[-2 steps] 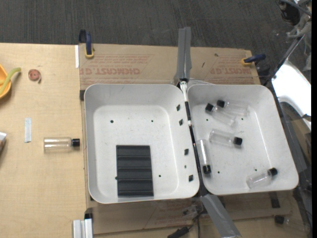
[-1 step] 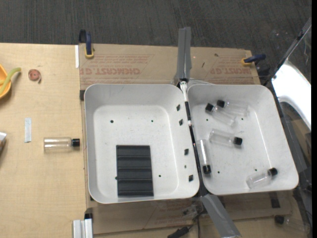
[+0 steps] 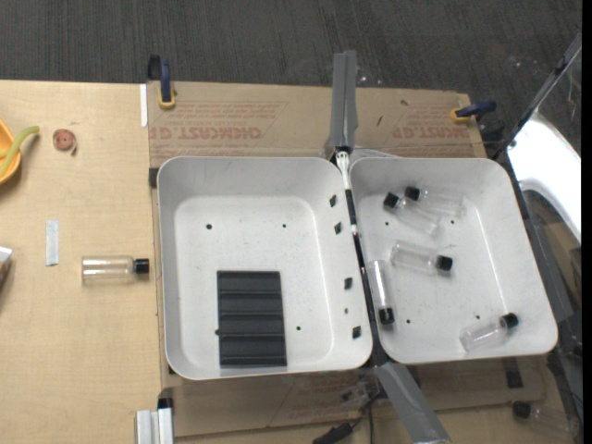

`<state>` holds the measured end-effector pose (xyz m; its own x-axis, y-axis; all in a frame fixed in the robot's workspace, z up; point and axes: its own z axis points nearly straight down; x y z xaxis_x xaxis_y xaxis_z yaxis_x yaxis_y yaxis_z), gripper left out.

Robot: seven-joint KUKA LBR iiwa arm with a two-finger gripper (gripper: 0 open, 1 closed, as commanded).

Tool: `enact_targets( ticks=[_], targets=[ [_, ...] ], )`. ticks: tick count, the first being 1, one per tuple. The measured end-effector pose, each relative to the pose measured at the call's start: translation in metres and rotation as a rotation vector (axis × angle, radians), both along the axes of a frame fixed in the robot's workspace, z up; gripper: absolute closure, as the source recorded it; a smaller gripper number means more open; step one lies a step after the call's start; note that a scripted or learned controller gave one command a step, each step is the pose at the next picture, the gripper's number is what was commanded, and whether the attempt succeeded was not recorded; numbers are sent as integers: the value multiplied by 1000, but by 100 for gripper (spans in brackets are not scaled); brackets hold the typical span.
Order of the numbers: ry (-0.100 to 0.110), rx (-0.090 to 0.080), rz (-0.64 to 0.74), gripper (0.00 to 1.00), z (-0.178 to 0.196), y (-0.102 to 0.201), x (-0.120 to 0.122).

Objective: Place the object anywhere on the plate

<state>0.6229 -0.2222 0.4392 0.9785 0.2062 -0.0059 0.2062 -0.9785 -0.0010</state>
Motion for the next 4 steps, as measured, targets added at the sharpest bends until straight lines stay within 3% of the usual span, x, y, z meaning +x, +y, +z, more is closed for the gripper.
enact_targets(
  ticks=[1, 2, 3, 4],
  targets=[
    [-1, 0, -3, 0, 0, 0, 30],
    [-1, 1, -8, 0, 1, 0, -38],
    [-1, 0, -4, 0, 0, 0, 15],
    [-1, 1, -9, 0, 1, 0, -36]
  ],
)
